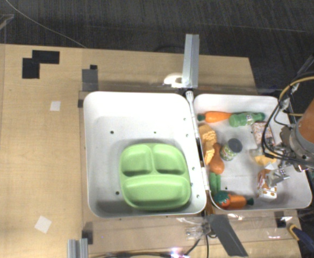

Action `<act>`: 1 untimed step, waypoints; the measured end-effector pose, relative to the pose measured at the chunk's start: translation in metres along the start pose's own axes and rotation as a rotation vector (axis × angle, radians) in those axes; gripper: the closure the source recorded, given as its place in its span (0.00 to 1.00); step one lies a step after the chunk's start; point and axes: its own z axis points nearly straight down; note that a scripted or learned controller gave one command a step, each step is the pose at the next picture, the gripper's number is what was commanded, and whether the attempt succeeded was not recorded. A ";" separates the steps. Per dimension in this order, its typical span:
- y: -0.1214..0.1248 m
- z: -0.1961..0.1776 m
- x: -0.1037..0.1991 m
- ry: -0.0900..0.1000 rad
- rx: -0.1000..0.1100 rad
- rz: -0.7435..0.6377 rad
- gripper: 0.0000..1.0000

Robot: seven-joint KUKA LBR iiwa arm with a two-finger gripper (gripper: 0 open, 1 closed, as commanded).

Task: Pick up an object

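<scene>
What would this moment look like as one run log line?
arm: over right bin near side | gripper: above snack packet | grasp: unconfirmed | left bin: green divided tray

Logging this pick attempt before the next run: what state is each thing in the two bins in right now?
Green divided plastic tray: upright, flat in the left white bin.
Orange toy carrot: lying on its side by the right white bin's far wall.
Green plastic bottle: lying on its side.
Small dark round lid: flat on the floor.
Gripper: low over a crumpled packet.
</scene>
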 end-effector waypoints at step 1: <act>-0.002 0.000 0.000 0.001 -0.002 -0.017 0.00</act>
